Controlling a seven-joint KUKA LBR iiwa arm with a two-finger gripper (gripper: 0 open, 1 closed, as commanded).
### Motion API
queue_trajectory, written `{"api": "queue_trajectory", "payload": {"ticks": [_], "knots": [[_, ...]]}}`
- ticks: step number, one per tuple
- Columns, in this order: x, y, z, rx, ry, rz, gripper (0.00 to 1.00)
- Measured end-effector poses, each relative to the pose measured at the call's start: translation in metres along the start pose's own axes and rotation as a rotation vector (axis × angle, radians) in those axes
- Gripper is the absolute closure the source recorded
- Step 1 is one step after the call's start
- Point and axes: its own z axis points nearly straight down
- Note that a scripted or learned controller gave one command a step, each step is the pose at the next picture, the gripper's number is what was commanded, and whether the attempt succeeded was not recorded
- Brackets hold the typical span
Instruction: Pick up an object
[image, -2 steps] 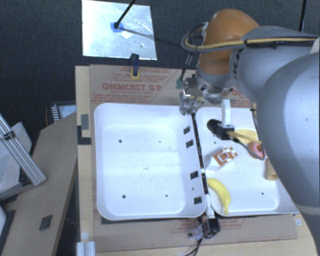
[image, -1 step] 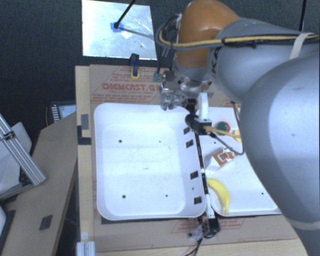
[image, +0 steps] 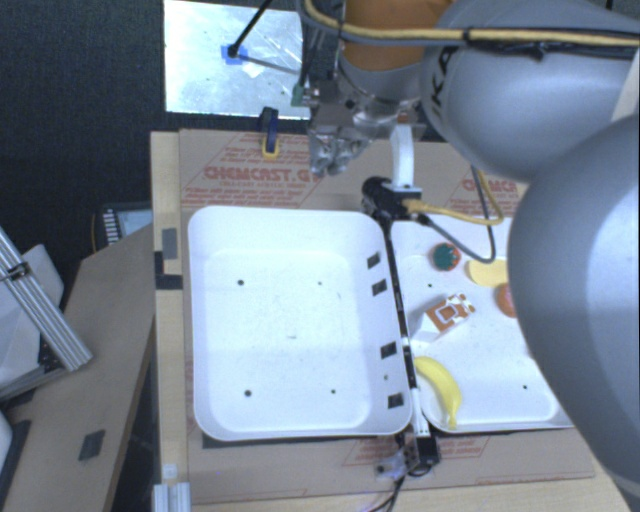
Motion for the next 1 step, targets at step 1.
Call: {"api": "queue_trajectory", "payload": {"ticks": [1], "knots": [[0.0616,-0.0004,-0.0137,0.007,0.000,-0.001,1.00]]}}
